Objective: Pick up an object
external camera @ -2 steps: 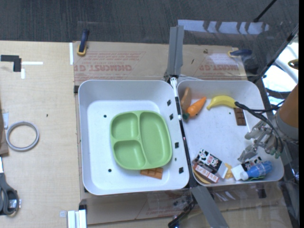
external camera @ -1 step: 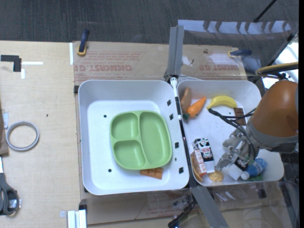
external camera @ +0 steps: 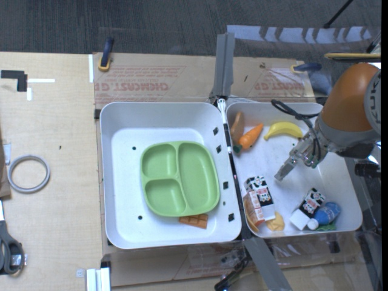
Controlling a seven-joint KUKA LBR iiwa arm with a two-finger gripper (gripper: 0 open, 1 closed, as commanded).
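While the tool hangs over bare floor in the right bin, grip state unreadable, nearest banana and milk carton lie apart; descent risks closing on nothing.

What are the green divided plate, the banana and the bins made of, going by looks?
Green divided plate: likely moulded plastic; uniform pale green, soft sheen, rounded compartment walls.
Banana: probably a plastic or foam toy; flat, even yellow with no blemishes, though that is uncertain from this view.
Bins: seemingly thin formed plastic; smooth, glossy white with rounded corners.
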